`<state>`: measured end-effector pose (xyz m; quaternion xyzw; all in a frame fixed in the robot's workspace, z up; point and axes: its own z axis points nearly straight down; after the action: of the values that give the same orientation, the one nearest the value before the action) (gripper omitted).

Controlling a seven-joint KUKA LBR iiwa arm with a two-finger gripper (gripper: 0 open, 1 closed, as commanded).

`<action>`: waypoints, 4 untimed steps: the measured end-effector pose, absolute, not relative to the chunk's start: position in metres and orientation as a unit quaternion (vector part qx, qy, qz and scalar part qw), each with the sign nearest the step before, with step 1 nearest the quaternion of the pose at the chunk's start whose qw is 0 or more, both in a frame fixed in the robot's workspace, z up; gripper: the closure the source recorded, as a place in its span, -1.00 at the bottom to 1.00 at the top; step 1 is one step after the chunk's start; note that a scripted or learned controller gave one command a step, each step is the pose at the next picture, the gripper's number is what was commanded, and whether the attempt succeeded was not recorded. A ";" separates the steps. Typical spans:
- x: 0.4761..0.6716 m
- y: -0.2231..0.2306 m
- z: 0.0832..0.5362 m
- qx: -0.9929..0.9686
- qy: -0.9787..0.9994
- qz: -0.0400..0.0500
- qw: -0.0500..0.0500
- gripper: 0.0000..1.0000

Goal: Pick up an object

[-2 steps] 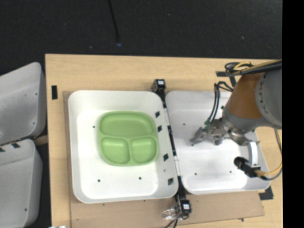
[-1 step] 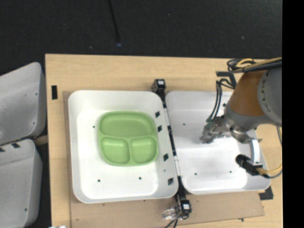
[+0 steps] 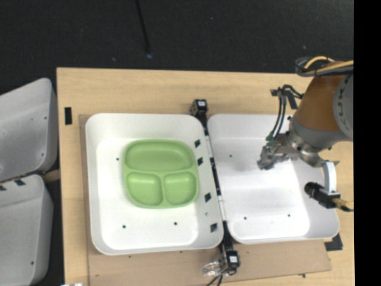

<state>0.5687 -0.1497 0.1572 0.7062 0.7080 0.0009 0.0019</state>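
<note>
A light green plate with three compartments (image 3: 160, 173) lies flat in the middle of the left white bin (image 3: 107, 231). My gripper (image 3: 268, 157) hangs over the right white bin (image 3: 268, 225), in its upper right part, well to the right of the plate. The arm with its orange band (image 3: 318, 106) comes in from the right edge. The fingers point down toward the bin floor and I see nothing between them.
The two bins sit side by side on a wooden bench (image 3: 149, 88), joined by a black-clipped divider (image 3: 211, 177). Cables (image 3: 284, 103) run along the wrist. Grey-white panels (image 3: 24, 136) stand off the bench at the left.
</note>
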 end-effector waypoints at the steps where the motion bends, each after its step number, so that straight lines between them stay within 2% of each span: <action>1: 0.561 -0.148 0.214 0.706 0.708 0.002 0.003 1.00; 2: 0.569 -0.142 0.264 0.706 0.709 0.002 0.003 1.00; 3: 0.586 -0.089 0.269 0.705 0.710 0.001 0.001 1.00; 4: 0.599 -0.039 0.251 0.705 0.709 0.000 0.000 1.00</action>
<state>0.5992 -0.0392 0.2515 0.7050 0.7092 -0.0002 -0.0002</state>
